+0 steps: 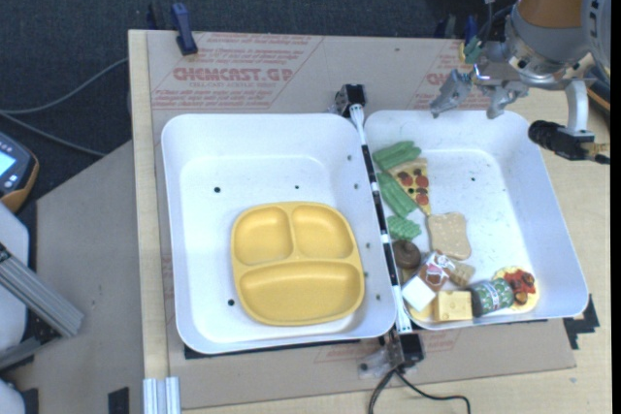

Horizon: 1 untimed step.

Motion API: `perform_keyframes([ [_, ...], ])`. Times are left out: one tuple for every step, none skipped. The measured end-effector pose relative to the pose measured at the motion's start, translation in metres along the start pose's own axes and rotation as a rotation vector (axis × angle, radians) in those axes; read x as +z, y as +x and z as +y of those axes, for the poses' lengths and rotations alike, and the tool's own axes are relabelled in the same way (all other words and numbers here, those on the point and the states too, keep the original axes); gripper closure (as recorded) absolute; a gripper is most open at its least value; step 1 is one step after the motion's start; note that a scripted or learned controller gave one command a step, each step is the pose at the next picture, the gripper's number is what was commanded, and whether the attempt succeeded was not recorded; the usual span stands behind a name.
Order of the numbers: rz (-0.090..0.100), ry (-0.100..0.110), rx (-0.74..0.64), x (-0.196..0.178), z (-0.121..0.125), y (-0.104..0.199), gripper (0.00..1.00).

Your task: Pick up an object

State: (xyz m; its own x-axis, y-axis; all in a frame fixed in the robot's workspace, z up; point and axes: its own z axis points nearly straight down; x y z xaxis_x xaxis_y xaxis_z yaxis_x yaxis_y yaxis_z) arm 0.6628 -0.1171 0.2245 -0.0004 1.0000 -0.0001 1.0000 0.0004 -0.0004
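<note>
While the gripper [477, 98] hung with fingers apart above the right bin's [543, 199] far rim, holding nothing, food lay heaped along the bin's near-left side.

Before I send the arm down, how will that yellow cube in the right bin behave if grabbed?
The yellow cube looks blocky with flat faces, so it probably won't roll. It sits wedged among neighbours like the white block and the green can, so closing fingers may nudge those. It seems small, likely light.
</note>
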Motion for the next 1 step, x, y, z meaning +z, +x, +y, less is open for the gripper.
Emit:
perform_keyframes([
  [0.004, 0.014, 0.002, 0.0803, -0.0768, 0.0189, 0.00],
])
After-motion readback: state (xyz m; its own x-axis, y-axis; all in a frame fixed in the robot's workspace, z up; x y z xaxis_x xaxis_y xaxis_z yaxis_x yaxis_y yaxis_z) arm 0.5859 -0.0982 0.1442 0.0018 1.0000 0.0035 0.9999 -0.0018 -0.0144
